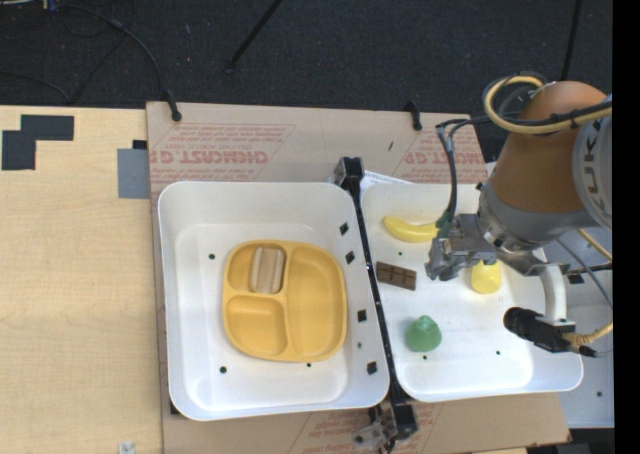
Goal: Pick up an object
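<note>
You see the gripper (443, 264) low in the right bin (520, 372) — whether its jaws are wide or closed, you cannot tell. Banana (408, 229) just above-left, brown bar (396, 277) left, yellow piece (486, 277) right, green one (423, 333) below.

One fixed camera, mounted above the bench (70, 272), looking down at a slant. Far enough back to take in both white bins whole: left bin (190, 242) near frame centre, right bin (500, 367) toward the right side. Top of frame shows dark floor (330, 22) with cables beyond the bench's far edge; the cardboard sheet (280, 142) under the bins lies in mid-frame. Arm (545, 167) enters from the right, partly cut by the frame edge. Single view, so no overlap.
</note>
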`<state>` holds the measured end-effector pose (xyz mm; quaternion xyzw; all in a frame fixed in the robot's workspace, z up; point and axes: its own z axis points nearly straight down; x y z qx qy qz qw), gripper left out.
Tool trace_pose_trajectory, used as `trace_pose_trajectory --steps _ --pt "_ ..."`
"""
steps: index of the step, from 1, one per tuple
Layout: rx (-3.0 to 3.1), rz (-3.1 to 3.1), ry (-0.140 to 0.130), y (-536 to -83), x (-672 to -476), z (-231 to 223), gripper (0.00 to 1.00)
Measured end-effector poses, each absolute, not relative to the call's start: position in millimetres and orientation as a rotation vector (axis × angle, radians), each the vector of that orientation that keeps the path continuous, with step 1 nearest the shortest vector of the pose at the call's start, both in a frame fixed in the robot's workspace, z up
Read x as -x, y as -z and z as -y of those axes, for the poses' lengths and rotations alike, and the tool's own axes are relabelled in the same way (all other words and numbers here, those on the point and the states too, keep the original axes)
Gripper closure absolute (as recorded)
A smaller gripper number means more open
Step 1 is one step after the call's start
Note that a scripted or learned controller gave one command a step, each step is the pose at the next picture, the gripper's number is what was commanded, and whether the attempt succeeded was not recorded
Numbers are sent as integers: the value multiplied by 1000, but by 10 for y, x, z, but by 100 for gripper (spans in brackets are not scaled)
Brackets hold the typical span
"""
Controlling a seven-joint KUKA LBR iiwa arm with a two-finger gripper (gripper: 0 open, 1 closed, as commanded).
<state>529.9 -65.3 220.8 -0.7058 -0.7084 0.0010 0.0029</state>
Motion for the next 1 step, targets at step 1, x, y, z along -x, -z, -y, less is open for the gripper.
trace_pose_trajectory --steps 1 --pt "2213 2222 -3 -2256 -5259 219 100"
